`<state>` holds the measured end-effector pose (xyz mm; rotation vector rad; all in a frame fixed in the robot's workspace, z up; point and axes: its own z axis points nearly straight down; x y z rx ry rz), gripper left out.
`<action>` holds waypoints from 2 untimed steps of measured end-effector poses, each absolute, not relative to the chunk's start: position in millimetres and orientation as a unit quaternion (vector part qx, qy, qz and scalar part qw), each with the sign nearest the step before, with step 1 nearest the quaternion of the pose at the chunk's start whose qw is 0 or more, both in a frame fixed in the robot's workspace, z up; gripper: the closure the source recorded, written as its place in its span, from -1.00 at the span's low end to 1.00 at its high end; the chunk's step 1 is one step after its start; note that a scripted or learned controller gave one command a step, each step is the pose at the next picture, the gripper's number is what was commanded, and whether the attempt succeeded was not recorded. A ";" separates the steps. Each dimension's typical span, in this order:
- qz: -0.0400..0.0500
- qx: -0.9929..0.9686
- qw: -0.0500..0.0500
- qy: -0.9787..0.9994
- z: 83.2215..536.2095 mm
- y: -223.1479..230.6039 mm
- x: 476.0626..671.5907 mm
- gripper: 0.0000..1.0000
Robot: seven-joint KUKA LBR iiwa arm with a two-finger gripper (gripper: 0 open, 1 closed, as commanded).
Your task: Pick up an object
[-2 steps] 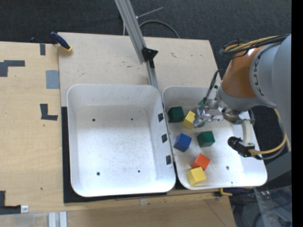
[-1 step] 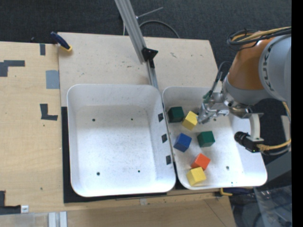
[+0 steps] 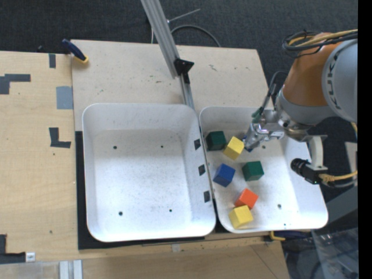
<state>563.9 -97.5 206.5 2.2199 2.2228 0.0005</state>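
The right bin (image 3: 302,211) holds several small cubes: a dark green one (image 3: 217,140), a yellow one (image 3: 234,147), a blue one (image 3: 224,175), a second green one (image 3: 253,170), an orange one (image 3: 248,198) and a second yellow one (image 3: 240,216). My gripper (image 3: 251,144) reaches down into this bin from the right, its tip just right of the upper yellow cube and above the second green cube. No cube shows between its fingers.
The left bin (image 3: 93,173) sits beside the right one, sharing a middle wall. A slanted metal rail (image 3: 163,28) runs from the top down to the bins' junction. The arm's orange band (image 3: 311,80) and cables hang over the right bin's far right side.
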 end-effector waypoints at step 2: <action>0.001 0.705 0.000 0.709 218.7 -6.3 609.8 1.00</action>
